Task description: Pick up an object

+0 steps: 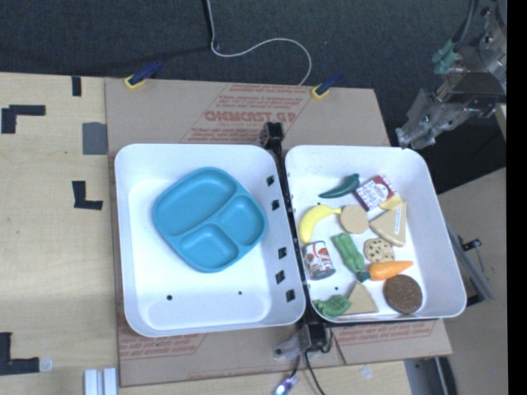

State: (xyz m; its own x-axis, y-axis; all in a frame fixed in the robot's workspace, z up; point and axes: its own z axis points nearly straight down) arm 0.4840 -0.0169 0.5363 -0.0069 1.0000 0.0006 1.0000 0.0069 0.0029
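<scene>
Target candidates sit in the right bin [436,220]: banana [317,219], carrot [389,268], small can [319,260], cookie [377,249], all crowded, several touching. I judge them light, rigid toy food, likely slick. The banana has the freest sides; I'd grip across its middle. The end effector [424,126] hangs outside the bin's far right corner, carrying nothing; I cannot tell how far open it is. The left bin [132,220] holds a blue tray [210,219].

Bench [49,245]: cardboard sheet [247,113], two white bins [136,220] atop.
</scene>
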